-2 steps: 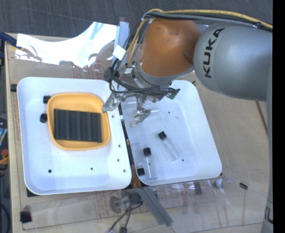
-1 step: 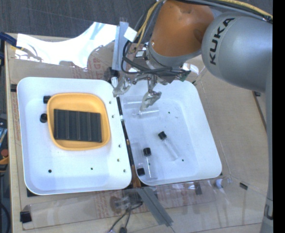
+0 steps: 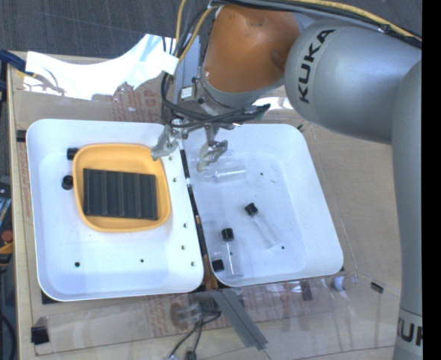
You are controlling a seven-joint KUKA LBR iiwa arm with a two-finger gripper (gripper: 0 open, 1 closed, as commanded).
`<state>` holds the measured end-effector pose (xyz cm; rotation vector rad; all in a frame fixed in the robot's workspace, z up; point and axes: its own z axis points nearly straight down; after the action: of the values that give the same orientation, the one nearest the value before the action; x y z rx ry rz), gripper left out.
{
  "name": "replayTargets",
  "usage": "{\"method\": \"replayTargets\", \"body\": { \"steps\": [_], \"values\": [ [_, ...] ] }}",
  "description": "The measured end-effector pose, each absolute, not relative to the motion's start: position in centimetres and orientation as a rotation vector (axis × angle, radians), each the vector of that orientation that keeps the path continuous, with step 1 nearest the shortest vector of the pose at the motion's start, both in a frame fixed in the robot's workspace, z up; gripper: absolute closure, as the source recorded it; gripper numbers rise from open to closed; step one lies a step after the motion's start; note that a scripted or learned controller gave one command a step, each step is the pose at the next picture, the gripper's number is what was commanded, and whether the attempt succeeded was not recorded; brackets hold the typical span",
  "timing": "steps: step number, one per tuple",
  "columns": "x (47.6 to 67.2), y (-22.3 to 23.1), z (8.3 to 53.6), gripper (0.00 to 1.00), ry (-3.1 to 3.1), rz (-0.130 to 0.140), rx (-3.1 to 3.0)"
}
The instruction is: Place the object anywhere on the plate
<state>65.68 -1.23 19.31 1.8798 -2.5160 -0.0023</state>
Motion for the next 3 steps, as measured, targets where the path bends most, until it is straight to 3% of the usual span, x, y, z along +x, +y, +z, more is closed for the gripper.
{"method": "replayTargets", "body": {
  "steps": [2,3],
  "values": [
    [65.7,-4.3,23.5,0.00,-2.563,0.001,1.821],
    [65.5,-5.1,19.1,0.00,-2.183,-0.006,2.257]
  ]
}}
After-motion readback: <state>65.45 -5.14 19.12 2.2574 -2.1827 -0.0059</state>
